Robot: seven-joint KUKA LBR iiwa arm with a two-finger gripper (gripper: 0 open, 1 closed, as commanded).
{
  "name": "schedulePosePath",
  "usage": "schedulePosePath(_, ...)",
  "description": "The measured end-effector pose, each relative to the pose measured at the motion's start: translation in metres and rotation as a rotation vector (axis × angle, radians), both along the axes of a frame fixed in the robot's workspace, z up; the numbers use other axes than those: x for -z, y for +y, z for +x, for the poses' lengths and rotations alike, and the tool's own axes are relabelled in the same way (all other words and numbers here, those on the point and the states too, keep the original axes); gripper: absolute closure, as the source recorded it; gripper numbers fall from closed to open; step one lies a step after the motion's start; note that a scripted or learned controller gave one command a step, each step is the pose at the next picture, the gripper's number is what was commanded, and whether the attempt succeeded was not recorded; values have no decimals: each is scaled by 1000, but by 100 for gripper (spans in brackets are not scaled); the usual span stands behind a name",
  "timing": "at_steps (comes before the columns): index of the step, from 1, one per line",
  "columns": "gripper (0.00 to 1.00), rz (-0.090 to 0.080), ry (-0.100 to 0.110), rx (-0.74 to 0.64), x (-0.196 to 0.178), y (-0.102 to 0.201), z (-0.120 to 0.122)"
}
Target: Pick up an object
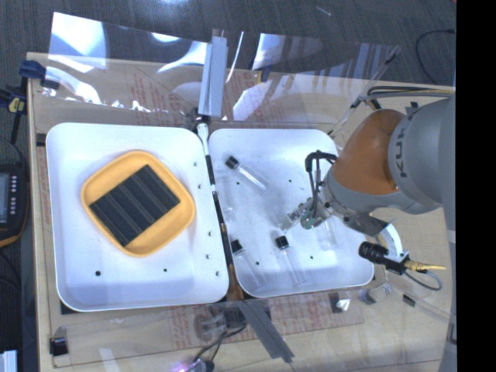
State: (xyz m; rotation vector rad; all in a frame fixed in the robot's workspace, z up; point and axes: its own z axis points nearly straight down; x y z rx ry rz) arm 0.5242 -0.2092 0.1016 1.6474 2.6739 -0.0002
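While two bins sit, three vials lie.

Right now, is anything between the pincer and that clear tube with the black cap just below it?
Nothing visible: the pincer sits up and right of the black-capped tube, with bare bin floor between them.

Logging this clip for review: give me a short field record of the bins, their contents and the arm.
left bin: holds an orange tray with a dark ribbed insert
right bin: holds clear vials with black caps, one near the top left, one near the front
arm: reaches in from the right over the right bin
end effector: low over the right bin's middle; grip state cannot be told
held object: none visible
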Motion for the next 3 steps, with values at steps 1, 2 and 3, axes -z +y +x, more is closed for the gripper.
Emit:
schedulePosePath(1,100,-1,-3,-246,-13,7,66)
schedulePosePath(2,100,2,3,-441,-2,0,3)
schedulePosePath(3,100,-2,-2,-613,-22,-2,51)
